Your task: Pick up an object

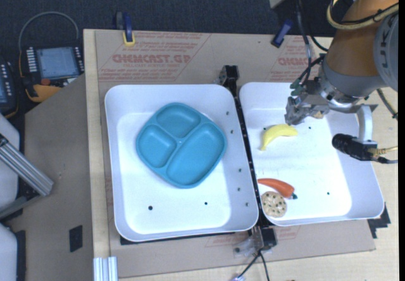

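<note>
The gripper (296,111) hangs in the right bin (335,210) just above the banana (277,135) — at its one o'clock; whether it is open or closed cannot be told.

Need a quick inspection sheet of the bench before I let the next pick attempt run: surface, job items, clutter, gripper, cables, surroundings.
Surface: two white bins side by side, left bin and right bin, on a brown board.
Job's things: yellow banana, red pepper and speckled cookie in the right bin; blue divided plate in the left bin.
Clutter: nothing seen.
Gripper: gripper just above the banana's upper end; nothing seen held.
Cables: yellow loop on the arm.
Surroundings: small screen device on the left.
</note>
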Robot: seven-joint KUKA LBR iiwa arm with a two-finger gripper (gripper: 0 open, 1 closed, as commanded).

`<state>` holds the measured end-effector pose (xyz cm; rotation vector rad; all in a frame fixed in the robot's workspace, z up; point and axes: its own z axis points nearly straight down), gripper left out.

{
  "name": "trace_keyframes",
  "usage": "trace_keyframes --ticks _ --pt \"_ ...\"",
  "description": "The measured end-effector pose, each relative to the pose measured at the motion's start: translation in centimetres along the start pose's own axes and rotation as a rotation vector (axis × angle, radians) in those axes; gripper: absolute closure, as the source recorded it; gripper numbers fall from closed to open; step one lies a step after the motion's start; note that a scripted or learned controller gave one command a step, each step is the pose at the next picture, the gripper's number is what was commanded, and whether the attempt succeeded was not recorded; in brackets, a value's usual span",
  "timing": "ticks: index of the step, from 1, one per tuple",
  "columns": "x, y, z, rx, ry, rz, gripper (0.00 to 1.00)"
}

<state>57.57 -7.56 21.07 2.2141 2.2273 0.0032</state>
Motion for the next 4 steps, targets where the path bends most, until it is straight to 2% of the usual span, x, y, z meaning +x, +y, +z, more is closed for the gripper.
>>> trace_keyframes --ticks 1,3,4 --pt "5.5 1.5 0.4 0.000 0.000 0.000 1.00" --pt "15.2 7.2 -2.1 -0.003 0.001 -0.001 1.00" --pt "14.8 7.1 -2.0 0.001 -0.001 0.004 0.00"
